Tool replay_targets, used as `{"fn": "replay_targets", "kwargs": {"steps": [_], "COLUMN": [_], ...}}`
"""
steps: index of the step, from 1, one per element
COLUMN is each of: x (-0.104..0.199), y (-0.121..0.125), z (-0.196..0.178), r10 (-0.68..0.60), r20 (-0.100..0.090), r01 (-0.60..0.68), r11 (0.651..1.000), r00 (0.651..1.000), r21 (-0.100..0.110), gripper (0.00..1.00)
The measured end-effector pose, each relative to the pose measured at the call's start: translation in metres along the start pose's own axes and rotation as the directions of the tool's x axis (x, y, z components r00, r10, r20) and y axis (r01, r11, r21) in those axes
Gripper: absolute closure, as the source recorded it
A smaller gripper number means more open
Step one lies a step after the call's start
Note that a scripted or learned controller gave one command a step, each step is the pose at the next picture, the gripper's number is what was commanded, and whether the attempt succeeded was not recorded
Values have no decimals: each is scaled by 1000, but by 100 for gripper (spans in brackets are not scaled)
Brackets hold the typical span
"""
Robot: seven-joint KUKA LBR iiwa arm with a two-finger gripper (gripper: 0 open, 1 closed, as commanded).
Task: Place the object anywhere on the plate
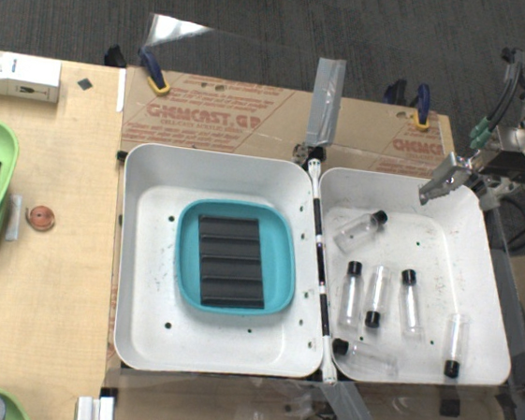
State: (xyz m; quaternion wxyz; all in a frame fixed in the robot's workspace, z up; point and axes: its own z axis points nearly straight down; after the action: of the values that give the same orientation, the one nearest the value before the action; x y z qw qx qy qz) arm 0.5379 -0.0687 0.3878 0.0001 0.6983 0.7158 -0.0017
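On the wooden counter point(33, 319), above dark carpet point(267, 7), clear vials point(375, 297) lie in the right bin point(490, 277), the teal plate point(281, 254) in the left bin point(143, 266), and the gripper point(444, 183) hovers at the right bin's far edge, state unclear.

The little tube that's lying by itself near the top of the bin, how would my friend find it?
Start at the right white bin, the one scattered with clear tubes. Look toward its upper left part, above the row of upright-looking tubes: there lies one clear tube with a black cap. Unlike the others, it lies slanted and apart from them, its cap pointing up and to the right.
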Motion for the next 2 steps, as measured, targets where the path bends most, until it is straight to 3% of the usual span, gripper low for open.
{"fn": "replay_targets", "kwargs": {"steps": [1, 2], "x": [0, 58], "y": [0, 48], "z": [0, 5], "r10": [0, 96], "r20": [0, 1], "r01": [0, -96], "r11": [1000, 995], "r00": [1000, 995], "r21": [1, 1], "gripper": [0, 0]}}
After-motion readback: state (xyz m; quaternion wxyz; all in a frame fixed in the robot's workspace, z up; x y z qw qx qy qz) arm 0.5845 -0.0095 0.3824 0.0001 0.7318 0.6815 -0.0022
